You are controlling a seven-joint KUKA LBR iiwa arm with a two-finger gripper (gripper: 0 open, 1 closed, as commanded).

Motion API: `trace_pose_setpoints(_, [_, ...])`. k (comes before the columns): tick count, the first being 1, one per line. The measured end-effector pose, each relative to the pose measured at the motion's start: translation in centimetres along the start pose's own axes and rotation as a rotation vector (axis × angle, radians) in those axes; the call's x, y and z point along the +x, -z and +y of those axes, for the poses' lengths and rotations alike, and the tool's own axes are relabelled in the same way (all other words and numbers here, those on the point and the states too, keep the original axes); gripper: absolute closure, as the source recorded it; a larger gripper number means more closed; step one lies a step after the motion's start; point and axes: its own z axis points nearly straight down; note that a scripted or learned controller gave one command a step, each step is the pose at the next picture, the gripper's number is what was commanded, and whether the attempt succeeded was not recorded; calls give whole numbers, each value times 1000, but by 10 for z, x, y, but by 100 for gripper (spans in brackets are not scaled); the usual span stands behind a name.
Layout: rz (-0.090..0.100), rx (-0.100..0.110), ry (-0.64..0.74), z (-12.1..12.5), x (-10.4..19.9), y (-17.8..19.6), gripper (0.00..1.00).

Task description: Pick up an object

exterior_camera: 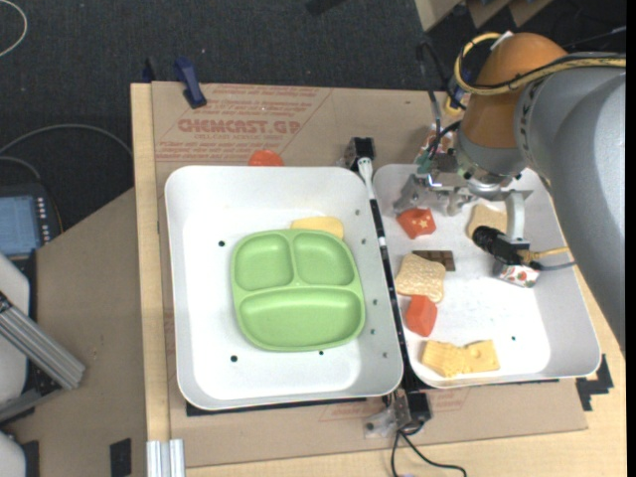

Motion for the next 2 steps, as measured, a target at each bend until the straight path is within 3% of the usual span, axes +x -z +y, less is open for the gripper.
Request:
trace_pose_setpoints(1, [-1, -3, 0, 1, 0, 11, 100])
trace_pose_setpoints(2, [-1, -2, 0, 1, 0, 10, 0])
